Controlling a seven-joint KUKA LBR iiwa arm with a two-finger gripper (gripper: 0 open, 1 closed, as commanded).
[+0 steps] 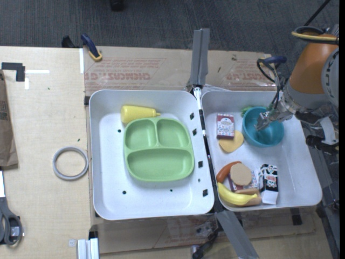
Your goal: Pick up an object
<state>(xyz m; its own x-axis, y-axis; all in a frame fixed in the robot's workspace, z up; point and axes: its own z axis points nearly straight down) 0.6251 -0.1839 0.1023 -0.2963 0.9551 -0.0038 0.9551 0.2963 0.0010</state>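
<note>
White right bin (302, 198) (1 of 2): jaws (265, 122) dipped in blue bowl (262, 129), state unclear.

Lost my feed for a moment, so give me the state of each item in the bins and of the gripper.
Gripper: down inside the blue bowl.
Blue plastic bowl: upright, right bin.
Green divided plate: flat, left bin.
Yellow cone-shaped toy: lying beside the plate's far edge.
Small red carton: lying flat.
Yellow toy banana: lying at the right bin's near wall.
</note>
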